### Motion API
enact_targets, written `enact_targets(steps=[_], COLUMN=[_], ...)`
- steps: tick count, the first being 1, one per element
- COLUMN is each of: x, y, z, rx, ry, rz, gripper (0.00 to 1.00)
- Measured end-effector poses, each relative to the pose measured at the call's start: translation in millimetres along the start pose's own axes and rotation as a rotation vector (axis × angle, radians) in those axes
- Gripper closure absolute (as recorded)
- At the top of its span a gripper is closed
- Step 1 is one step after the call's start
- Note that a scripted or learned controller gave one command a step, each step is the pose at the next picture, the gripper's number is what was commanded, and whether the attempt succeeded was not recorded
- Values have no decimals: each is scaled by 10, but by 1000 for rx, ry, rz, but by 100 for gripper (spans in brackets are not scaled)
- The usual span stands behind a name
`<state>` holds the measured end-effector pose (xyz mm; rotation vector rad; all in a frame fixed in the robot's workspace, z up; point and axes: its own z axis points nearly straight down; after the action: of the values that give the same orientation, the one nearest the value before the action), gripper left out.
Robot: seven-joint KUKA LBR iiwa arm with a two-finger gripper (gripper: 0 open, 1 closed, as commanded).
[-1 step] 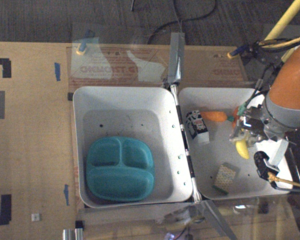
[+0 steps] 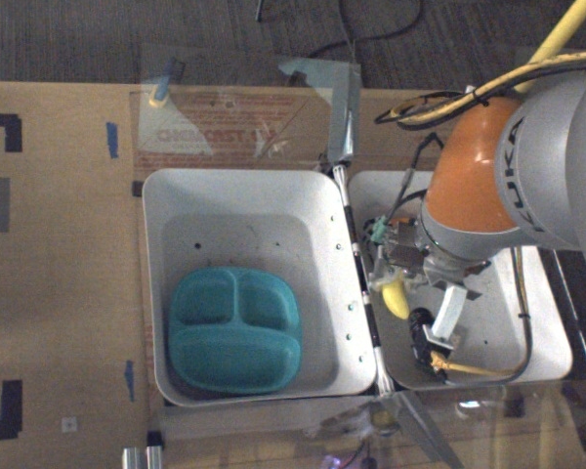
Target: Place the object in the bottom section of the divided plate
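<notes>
The yellow object [image 2: 396, 301] is in the right bin [image 2: 547, 360], close to the wall next to the other bin. The gripper [image 2: 389, 283] is right on top of it. I cannot tell if the gripper has a hold on the object or is just touching it, because the big grey and orange arm [image 2: 479, 184] hides that part.

The teal plate [image 2: 234, 330] lies flat in the left bin [image 2: 244, 179]. It has 2 small parts at the top and 1 big bottom section [image 2: 234, 358], the part closest to the near wall of its bin. Nothing is in the plate yet.

Some things could go wrong. If the hold is weak, the object may slip out on the way up and fall back into the right bin. The object looks smooth and round, so it may roll. The arm must also go over the 2 bin walls in the middle. If it stays too low, the object could bump them and drop. If it lets go too soon, the object could land in a small top part, or on a ridge and roll off.

The bins sit on a brown cardboard bench [image 2: 59, 262] with blue tape [image 2: 111, 140] and black marks [image 2: 5, 130]. Past the bench is a dark floor [image 2: 127, 18] with a loose cable [image 2: 371, 8].
</notes>
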<state>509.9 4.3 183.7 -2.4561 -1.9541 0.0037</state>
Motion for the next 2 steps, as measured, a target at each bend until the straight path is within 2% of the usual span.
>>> enact_targets(steps=[1, 2], x=[802, 1383], y=[-38, -409], z=[-14, 149], rx=[-4, 1], ry=[-1, -1], rz=[-151, -45], gripper=[100, 100])
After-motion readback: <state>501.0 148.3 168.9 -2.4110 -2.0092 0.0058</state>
